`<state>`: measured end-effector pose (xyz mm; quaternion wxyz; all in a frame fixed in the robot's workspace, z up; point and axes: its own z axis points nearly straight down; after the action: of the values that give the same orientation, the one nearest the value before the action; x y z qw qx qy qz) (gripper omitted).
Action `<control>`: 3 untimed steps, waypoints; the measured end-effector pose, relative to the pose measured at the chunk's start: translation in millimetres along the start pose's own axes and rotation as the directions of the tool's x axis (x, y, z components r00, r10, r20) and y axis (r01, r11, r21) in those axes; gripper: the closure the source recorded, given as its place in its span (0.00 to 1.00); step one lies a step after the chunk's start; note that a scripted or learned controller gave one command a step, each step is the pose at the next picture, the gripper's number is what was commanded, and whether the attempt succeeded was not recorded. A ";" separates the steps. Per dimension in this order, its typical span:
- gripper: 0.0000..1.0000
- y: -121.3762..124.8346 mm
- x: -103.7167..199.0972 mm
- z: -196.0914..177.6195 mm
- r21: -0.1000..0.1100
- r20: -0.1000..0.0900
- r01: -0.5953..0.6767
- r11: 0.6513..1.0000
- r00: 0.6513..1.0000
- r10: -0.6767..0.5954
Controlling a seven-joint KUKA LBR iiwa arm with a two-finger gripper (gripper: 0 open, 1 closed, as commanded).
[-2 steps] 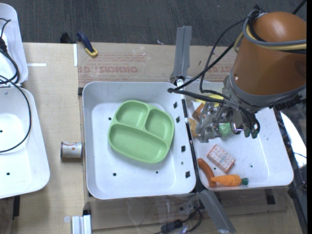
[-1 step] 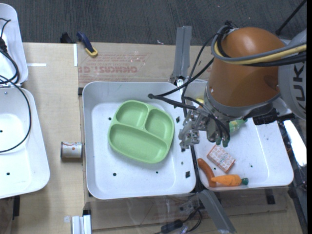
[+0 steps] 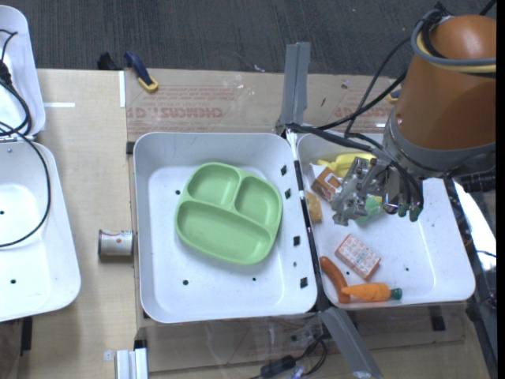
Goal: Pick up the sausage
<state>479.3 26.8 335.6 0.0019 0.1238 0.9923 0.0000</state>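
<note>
- The gripper is seen low over the right bin, above a cluster of toy food; whether its fingers are open or closed cannot be told, and nothing is seen held.
- The sausage is located below and slightly left of the gripper in the view, near the bin's lower left corner, lying at a slant.
- A carrot touches or nearly touches the sausage's lower end; a cracker lies just beside it, toward the gripper.
- The sausage is judged to be a light, rigid, smooth plastic toy, and slipping or rolling under pressure is to be expected.
- A hold across the middle of its narrow width is advised, with the fingers set crosswise to its length.
- The upper end is the freer one; the lower end is crowded by the carrot.
</note>
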 end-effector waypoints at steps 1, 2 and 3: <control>1.00 44.5 -5.1 65.3 0.002 -0.004 -0.138 0.990 0.990 0.138; 1.00 58.4 -24.8 72.9 0.003 -0.003 -0.466 0.885 0.885 0.466; 1.00 57.0 -17.8 69.4 0.004 -0.003 -0.463 0.886 0.886 0.464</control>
<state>510.9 77.7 266.3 0.0000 0.3570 0.9341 -0.0008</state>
